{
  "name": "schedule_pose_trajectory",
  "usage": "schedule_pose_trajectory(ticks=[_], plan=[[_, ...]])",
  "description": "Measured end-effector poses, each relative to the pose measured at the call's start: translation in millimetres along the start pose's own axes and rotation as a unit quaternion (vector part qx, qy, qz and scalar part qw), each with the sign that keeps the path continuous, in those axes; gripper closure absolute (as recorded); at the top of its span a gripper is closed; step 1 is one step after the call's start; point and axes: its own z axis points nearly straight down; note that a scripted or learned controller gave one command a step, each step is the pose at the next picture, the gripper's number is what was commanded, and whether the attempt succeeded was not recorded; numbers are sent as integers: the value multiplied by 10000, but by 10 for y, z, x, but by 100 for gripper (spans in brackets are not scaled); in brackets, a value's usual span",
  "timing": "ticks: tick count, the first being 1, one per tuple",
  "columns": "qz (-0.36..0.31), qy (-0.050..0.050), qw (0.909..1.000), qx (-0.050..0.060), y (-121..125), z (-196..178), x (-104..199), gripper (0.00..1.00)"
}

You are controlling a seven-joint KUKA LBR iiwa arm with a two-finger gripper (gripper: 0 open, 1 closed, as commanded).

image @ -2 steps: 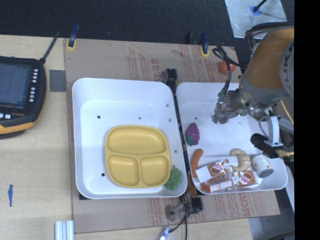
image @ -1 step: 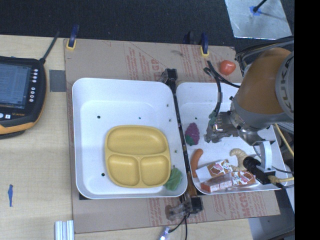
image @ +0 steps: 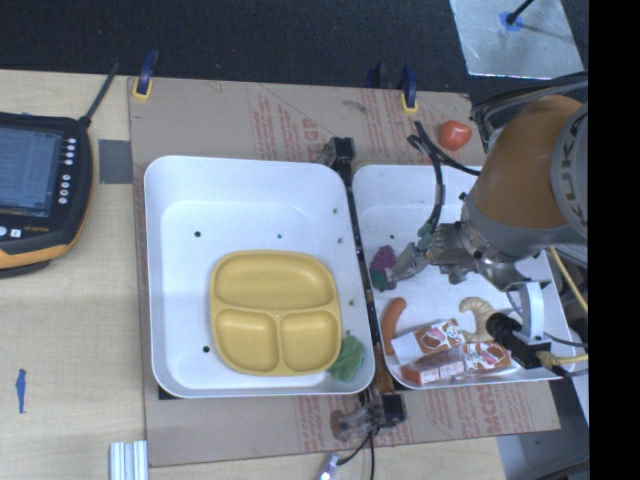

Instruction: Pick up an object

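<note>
The right bin [image: 400,193] holds several loose objects: a small purple piece [image: 383,261] lies against its left wall, an orange sausage-shaped item [image: 392,323] lies tilted just below it, and a cluster of red-and-white packets [image: 450,351] rests along the lower edge of the bin. A pale curved item [image: 477,308], croissant-like in form, lies just above the packets. The claw [image: 408,264] is low in this bin, just beside the purple piece, on its right; whether they touch is not discernible. Whether its fingers are apart or together cannot be told from this angle, and no object is seen between them. The arm [image: 525,173] extends from the right, its orange band above the right bin's far side, with a black cable [image: 437,183] looping from it. The left bin [image: 180,193] contains a yellow three-compartment tray [image: 275,311], with a green object [image: 348,360] touching the tray's lower right corner. Both bins sit on a brown cardboard sheet [image: 250,113] on the counter [image: 60,368]. A small red object [image: 455,134] lies on the cardboard beyond the right bin. A handheld control pendant [image: 40,188] rests on the counter at the far left.
</note>
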Motion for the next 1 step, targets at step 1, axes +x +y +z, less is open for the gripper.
schedule_pose_trajectory(ticks=[1], plan=[[8,-5,10000,-1,446,555,-437,0]])
